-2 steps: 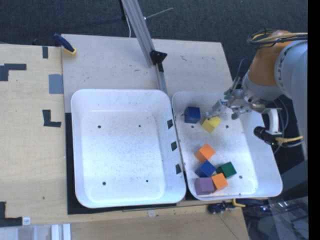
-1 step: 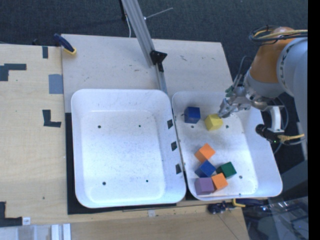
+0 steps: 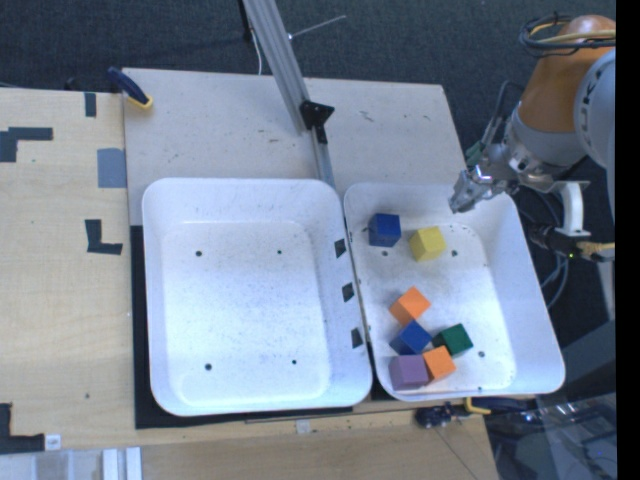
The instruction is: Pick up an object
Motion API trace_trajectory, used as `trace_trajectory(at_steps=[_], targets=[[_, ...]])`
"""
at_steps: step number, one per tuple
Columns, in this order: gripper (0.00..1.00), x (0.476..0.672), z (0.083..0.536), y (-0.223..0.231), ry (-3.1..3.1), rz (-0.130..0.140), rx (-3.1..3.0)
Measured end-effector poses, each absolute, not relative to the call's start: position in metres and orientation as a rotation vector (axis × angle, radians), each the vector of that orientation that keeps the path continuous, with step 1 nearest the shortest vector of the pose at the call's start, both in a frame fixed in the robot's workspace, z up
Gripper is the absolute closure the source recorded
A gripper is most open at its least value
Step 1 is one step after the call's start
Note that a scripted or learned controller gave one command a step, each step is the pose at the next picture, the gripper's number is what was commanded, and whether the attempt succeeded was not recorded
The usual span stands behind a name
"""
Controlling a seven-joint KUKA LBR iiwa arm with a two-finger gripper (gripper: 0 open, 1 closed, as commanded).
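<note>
1. The claw [image 3: 466,199] hangs at the upper right of the frame, over the far rim of the right bin [image 3: 530,298]; whether it is open or closed I cannot tell at this size, and nothing shows as held in it.
2. The pickable things all lie in the right bin: a blue cube [image 3: 384,230] and a yellow cube [image 3: 428,243] near the top of it, just beside one another but apart; lower down, a cluster of an orange cube [image 3: 409,304], a second blue cube [image 3: 411,338], a green cube [image 3: 456,339], a small orange cube [image 3: 439,363] and a purple cube [image 3: 408,371], packed close and mostly touching.
3. The step in hand looks like the approach, with no pick yet made; the yellow cube is the nearest to the claw and stands free on all sides (the better choice, I judge).
4. To do it well: centre over one lone cube, line up with its flat faces, come straight down; avoid the cluster, where neighbours would block a clean grip.
5. The left bin [image 3: 160,268] sits at mid-frame on the tabletop [image 3: 220,118].
</note>
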State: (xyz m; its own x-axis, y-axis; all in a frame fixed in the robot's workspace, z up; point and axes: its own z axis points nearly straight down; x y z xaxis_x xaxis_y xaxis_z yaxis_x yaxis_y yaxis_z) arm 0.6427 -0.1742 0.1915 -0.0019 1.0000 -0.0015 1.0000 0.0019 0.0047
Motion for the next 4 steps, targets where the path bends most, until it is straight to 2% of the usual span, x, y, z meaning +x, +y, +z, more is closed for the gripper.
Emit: trace_trajectory(at_steps=[1, 3, 4], targets=[[1.0, 0.644, 0.239, -0.174, 2.22, 0.004, 2.217], [1.0, 0.648, 0.224, -0.075, 2.23, -0.002, 2.216], [1.0, 0.657, 0.234, -0.019, 2.231, 0.002, 2.214]])
